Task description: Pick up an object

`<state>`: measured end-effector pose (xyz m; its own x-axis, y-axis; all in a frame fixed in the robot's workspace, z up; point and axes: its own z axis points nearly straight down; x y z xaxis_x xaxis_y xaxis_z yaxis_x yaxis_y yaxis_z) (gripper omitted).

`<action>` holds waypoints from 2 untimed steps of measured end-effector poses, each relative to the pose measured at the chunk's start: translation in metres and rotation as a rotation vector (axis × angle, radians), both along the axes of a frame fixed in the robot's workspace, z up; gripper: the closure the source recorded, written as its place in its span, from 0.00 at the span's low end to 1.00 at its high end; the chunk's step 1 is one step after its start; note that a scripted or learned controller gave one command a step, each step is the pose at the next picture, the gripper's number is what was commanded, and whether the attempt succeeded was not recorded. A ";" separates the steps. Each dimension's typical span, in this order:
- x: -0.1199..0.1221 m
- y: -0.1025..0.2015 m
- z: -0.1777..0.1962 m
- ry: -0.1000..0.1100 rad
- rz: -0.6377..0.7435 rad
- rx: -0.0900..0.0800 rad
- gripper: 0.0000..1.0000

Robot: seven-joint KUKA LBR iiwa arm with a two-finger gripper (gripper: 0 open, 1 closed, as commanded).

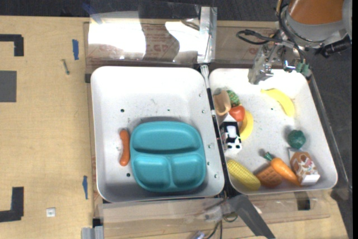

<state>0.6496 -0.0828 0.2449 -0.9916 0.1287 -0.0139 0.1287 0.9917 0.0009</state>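
The gripper [263, 73] hangs over the far edge of the right bin [324, 145], and whether its fingers are apart or together cannot be told from this slanted look; nothing shows between them. Just beside it, a little nearer the camera, lies a yellow banana [281, 101]. Further along toward the left wall of that bin sits a cluster: a brown block [221, 101] with a green piece behind it, a red tomato-like toy [238, 113] against a yellow curved piece [246, 125], and a black-and-white cow figure [231, 136] below them. Well away from the gripper, along the near wall, lie a corn cob [242, 174], an orange carrot [278, 169], and a small printed packet [305, 168]. A dark green round item [296, 137] rests between the banana and the packet.

The left bin [112, 92], across the divide from the gripper, holds a teal sectioned tray [166, 155] and, touching its left side, an orange sausage-shaped toy [124, 147].
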 end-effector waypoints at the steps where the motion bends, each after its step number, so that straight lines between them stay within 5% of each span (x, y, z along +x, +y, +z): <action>1: 0.013 0.010 0.062 -0.001 0.032 -0.001 1.00; 2: -0.043 -0.001 -0.009 0.013 0.122 0.001 1.00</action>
<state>0.6067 -0.0834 0.2358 -1.0000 0.0067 -0.0004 0.0067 1.0000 0.0008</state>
